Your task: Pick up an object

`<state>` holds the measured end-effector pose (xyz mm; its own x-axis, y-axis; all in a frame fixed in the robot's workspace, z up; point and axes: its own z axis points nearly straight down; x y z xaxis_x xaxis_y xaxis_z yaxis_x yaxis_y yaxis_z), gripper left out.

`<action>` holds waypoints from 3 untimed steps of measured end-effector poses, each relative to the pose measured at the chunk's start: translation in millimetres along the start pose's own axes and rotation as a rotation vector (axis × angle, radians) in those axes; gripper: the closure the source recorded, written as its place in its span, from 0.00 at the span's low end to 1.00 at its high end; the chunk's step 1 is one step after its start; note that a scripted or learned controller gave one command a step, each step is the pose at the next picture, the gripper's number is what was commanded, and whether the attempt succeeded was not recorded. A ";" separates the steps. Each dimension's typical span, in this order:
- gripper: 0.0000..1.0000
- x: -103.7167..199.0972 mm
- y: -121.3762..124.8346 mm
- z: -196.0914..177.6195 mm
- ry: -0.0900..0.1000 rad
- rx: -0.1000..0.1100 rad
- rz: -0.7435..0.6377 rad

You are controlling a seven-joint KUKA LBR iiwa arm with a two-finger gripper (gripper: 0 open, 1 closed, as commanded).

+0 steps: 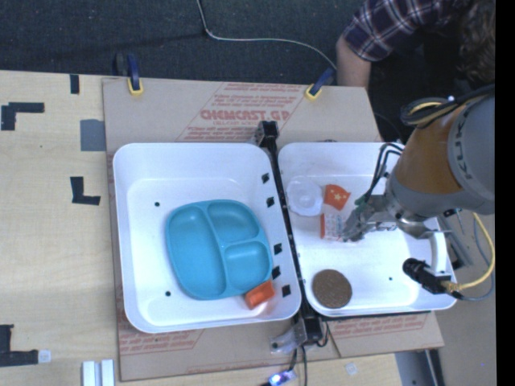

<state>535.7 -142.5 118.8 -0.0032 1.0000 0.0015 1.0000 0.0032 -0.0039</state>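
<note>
My gripper point(352, 230) reaches down into the right bin point(386, 276) from the right. Its tip is at the right edge of an orange-red packet point(332, 212) lying near the bin's middle. A small clear cup point(305, 197) sits just left of the packet. A round brown disc point(331, 288) lies near the bin's front wall. In the left bin point(137, 215) a blue divided plate point(219, 247) lies flat, with a small orange object point(259, 294) at its front right corner.
A black divider point(278, 207) runs between the two bins. A person in a plaid shirt point(402, 6) stands at the back right. A white cable point(257, 39) crosses the dark floor behind the bench. Yellow cables point(475, 272) hang off the arm at the right.
</note>
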 end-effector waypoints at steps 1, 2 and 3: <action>1.00 -3.9 0.8 -42.9 -0.002 -0.007 0.002; 1.00 1.1 2.3 -86.0 -0.002 -0.008 0.001; 1.00 1.8 3.1 -109.2 -0.001 -0.006 0.001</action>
<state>539.2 -140.9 228.0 -0.0020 1.0000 0.0000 1.0000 0.0020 0.0017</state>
